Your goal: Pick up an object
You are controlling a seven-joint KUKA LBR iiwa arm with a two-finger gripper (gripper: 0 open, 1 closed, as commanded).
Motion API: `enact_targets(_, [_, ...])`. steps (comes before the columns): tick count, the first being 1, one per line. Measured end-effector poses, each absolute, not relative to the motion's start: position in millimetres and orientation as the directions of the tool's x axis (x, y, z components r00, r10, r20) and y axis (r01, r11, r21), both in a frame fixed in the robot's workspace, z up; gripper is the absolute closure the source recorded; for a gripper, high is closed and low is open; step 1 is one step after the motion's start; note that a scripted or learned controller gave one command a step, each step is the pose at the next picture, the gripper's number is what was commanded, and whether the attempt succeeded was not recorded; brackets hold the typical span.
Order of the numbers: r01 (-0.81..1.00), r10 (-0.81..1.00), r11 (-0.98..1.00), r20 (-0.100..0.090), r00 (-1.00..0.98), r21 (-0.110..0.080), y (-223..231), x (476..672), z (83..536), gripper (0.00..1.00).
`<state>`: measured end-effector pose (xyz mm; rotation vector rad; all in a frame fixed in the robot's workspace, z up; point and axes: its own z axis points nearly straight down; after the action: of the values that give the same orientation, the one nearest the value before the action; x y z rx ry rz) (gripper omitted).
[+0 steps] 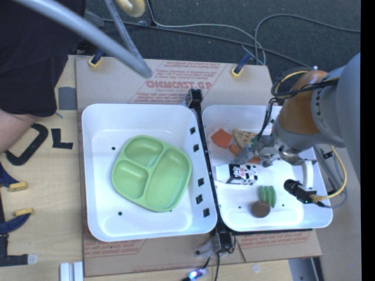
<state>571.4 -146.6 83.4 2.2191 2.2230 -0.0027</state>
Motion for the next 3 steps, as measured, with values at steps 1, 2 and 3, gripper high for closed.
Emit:
enact_targets(1, [1.000, 1.000, 0.002, -0.003, -0.002, 0.003, -147, 572.4, 96, 1.00])
enact_targets(2, [1.000, 1.000, 0.002, 0.000, -0.002, 0.003, -139, 568.3, 144, 1.00])
enact_targets(3, [1.000, 1.000, 0.002, -0.001, -0.002, 0.003, -141, 570.1, 186, 1.00])
